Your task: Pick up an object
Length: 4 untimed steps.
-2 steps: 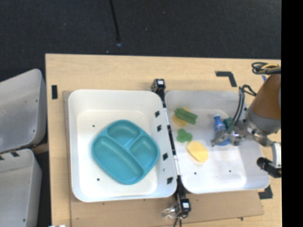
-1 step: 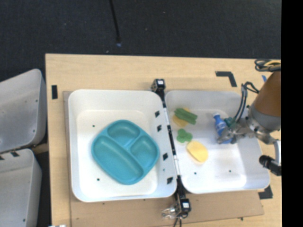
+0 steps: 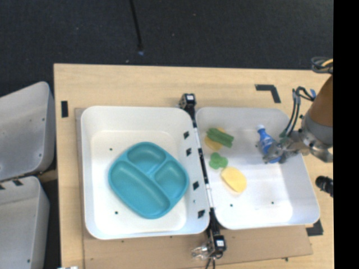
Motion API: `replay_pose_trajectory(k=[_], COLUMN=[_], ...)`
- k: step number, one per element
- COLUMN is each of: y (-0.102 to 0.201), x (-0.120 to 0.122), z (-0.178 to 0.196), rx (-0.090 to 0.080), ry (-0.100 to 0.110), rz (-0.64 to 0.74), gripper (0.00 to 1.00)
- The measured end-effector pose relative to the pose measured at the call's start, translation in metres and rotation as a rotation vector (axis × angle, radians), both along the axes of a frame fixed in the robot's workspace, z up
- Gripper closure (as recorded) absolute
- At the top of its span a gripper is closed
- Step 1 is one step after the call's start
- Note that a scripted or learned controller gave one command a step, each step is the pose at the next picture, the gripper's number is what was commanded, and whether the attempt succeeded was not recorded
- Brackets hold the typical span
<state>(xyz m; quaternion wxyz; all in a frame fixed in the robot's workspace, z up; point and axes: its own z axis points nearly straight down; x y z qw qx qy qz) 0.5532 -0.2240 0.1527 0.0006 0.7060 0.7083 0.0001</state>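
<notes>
- I saw the gripper (image 3: 273,152) low in the right bin (image 3: 297,206), at the blue object (image 3: 263,139); whether it was gripping or released, I couldn't tell.
- I judged a slip likely: the blue object looked small and leaned near the bin's back wall.
- A careless sweep might have nudged the yellow piece (image 3: 234,179) or the green pieces (image 3: 220,137).

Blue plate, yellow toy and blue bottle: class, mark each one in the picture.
blue plate (image 3: 148,179), camera view, middle divider.
yellow toy (image 3: 234,180), camera view, its centre.
blue bottle (image 3: 263,139), camera view, its body.
</notes>
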Motion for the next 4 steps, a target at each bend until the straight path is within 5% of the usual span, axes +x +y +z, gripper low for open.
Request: replay_pose_trajectory(k=[1,4], y=[-0.001,0.141], x=[0.000,0.027], z=[0.051,0.062], rx=[0.000,0.000], ry=[0.000,0.001], rz=[-0.001,-0.002], gripper=[1.00,1.00])
